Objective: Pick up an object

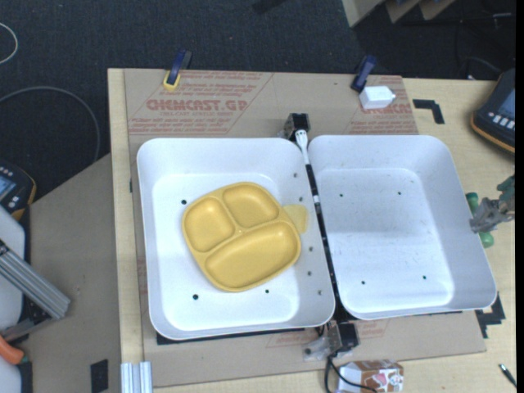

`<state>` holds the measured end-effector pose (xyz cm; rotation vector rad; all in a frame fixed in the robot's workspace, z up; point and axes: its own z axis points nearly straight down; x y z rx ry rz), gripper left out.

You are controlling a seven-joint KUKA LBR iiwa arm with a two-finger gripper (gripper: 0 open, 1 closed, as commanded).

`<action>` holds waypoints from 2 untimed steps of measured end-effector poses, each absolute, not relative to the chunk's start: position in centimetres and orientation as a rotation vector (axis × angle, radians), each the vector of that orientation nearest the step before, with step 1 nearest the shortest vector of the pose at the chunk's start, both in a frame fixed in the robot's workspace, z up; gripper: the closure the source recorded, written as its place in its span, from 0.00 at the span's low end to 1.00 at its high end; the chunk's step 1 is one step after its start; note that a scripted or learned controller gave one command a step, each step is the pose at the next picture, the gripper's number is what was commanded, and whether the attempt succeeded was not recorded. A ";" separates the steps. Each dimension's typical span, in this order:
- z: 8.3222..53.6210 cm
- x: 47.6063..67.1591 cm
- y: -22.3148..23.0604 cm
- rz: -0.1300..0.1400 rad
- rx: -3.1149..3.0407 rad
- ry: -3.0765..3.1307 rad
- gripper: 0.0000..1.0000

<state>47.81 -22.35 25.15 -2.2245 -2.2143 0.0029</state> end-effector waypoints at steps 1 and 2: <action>23.4 49.9 -22.4 0.001 -2.221 -2.224 1.00; 29.1 50.1 -22.4 -0.004 -2.226 -2.229 1.00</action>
